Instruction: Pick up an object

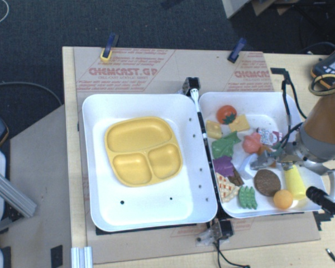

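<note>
Dark carpet surrounds the bench [156,66], where two white bins sit side by side, and the grey arm [324,130] reaches in from the right, its wrist low over the right bin [268,102]. The gripper [266,159] is a small metallic blur among the toys, so whether its fingers are spread or pressed together cannot be told; a brown disc [267,181] lies just below it, a pink piece [251,144] just above, and a yellow cylinder [294,178] and an orange ball [283,199] beside the disc. Farther left lie a purple piece [224,165] and a green piece [225,146], and the left bin [95,166] holds a yellow divided tray [142,149].
</note>
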Available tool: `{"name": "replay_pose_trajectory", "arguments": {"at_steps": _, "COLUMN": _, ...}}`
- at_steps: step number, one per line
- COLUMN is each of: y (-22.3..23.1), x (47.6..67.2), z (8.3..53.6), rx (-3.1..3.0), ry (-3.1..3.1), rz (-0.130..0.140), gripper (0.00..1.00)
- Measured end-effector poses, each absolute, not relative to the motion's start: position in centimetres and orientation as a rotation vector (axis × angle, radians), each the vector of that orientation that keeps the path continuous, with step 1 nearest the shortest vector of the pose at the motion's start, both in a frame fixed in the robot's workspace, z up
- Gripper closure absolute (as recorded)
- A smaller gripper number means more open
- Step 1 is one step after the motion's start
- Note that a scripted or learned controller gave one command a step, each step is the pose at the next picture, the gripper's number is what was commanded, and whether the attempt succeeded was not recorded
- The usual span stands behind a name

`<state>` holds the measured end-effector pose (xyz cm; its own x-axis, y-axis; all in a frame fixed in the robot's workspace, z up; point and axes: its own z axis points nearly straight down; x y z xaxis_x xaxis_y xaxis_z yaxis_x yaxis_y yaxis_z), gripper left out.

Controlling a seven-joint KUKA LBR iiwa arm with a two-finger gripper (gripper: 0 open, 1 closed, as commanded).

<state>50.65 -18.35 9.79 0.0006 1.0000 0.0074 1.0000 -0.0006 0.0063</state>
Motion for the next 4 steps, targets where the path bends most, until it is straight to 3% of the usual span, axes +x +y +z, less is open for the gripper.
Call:
{"name": "replay_pose_trajectory", "arguments": {"at_steps": 1, "y": -18.2, "x": 51.3, "z": 9.5, "rx": -2.220, "ry": -2.227, "rz": -0.021, "gripper": 0.00}}
{"name": "replay_pose_trajectory", "arguments": {"at_steps": 2, "y": -18.5, "x": 50.7, "z": 9.9, "rx": -2.227, "ry": -2.229, "rz": -0.009, "gripper": 1.00}}
{"name": "replay_pose_trajectory", "arguments": {"at_steps": 4, "y": -18.5, "x": 52.4, "z": 19.8, "rx": -2.225, "ry": -2.228, "rz": -0.004, "gripper": 1.00}}
